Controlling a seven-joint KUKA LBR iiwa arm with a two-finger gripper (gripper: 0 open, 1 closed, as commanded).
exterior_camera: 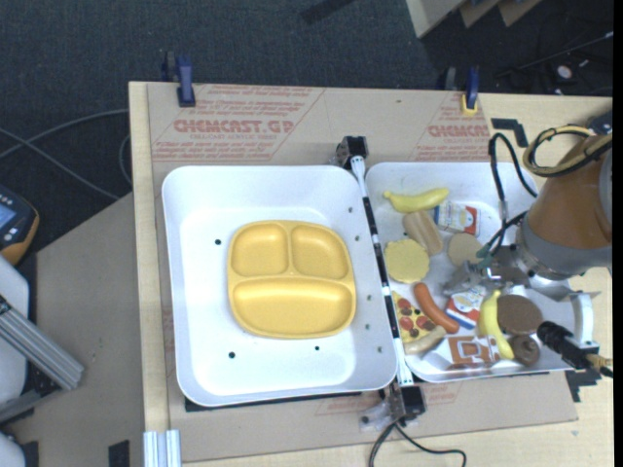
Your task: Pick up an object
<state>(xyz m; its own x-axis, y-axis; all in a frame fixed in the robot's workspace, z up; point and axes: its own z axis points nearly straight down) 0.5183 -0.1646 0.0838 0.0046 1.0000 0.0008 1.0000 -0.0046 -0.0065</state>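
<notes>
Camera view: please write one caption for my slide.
Arm's claw reaches into right bin of toy food; yellow tray in left bin.

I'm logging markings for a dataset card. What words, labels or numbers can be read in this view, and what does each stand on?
"CHEMCAST GP", red print on the brown protective paper of the bench board, above the left white bin.
The same red print repeats above the right white bin, cut short and less clear.
Smaller red lines under both prints: too small to read.
Orange-and-white flat item and white packet with red in the right bin: markings blurred, unreadable.
</notes>
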